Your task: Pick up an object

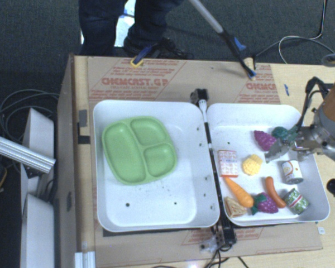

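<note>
Pincer [280,148] sits low over the right bin [234,121], at about 3 o'clock of the view; fingers look parted a little, nothing between them. Candidates crowd it: purple grapes [264,139] just at its 10 o'clock, teal piece [281,132] at 12, yellow corn [252,164] at 8, white can [292,171] at 5.

Risk: with items this close, closing may catch two at once or nudge the grapes aside. The round can would likely roll out of a shallow grip. Green tray [138,148] in the left bin [145,211] is well apart, no concern.
</note>
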`<state>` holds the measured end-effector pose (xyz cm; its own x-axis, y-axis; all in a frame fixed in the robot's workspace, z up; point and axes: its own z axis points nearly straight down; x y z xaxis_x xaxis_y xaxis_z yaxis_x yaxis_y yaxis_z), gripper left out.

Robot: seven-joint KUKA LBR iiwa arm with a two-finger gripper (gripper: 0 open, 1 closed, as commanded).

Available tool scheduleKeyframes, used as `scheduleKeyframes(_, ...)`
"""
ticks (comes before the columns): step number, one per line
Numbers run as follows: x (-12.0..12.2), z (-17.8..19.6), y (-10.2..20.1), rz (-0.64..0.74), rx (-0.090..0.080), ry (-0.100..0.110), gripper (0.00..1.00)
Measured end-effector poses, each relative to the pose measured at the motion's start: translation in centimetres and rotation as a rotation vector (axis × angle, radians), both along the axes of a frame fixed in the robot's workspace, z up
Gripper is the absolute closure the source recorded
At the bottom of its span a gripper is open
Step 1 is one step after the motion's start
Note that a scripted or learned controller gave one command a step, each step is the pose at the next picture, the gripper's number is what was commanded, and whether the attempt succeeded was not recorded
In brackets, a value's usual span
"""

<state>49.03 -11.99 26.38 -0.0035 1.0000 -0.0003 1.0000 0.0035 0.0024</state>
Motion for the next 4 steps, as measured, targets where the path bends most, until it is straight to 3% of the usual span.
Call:
scheduleKeyframes(1,9.2,-14.0,0.9,-0.001,0.001,0.004,0.00)
scheduleKeyframes(2,11.7,-14.1,-0.9,-0.002,0.000,0.000,0.00)
scheduleKeyframes(3,17.0,-17.9,-2.0,0.001,0.000,0.001,0.00)
scheduleKeyframes(4,18.0,-9.7,-2.7,0.002,-0.001,-0.004,0.00)
